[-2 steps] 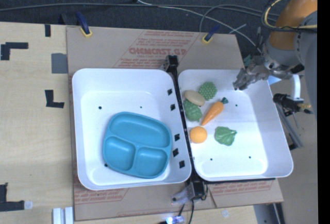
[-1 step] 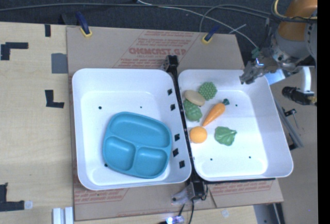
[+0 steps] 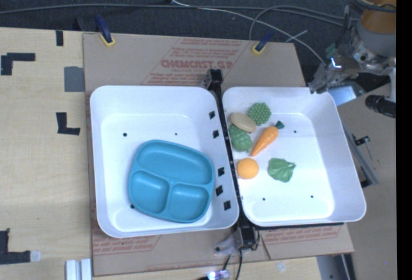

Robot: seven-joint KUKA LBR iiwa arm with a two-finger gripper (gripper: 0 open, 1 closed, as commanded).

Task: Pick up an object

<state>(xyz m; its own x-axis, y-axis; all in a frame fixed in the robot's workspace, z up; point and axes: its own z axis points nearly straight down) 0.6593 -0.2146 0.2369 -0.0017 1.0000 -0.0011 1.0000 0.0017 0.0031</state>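
Arm parked at the far right, toy food waiting in the right bin.

The gripper [image 3: 325, 81] hangs over the far right corner of the right bin [image 3: 344, 143], carrying nothing; whether the jaws are apart or together I cannot tell at this angle. Nearest pickable things lie toward the bin's left side: a carrot [image 3: 265, 139] lying at a slant, a green bumpy piece [image 3: 260, 112] just beyond it, a beige piece [image 3: 243, 121] resting against a green leafy piece [image 3: 241, 139], an orange ball [image 3: 247, 168] nearer, and a second green leaf [image 3: 280, 169] lying apart. All look like light, stiff, smooth plastic, likely slippery. The carrot seems the best target, pinched across its thick middle. The ball may roll away. The left bin [image 3: 109, 143] holds a blue divided tray [image 3: 170, 180].
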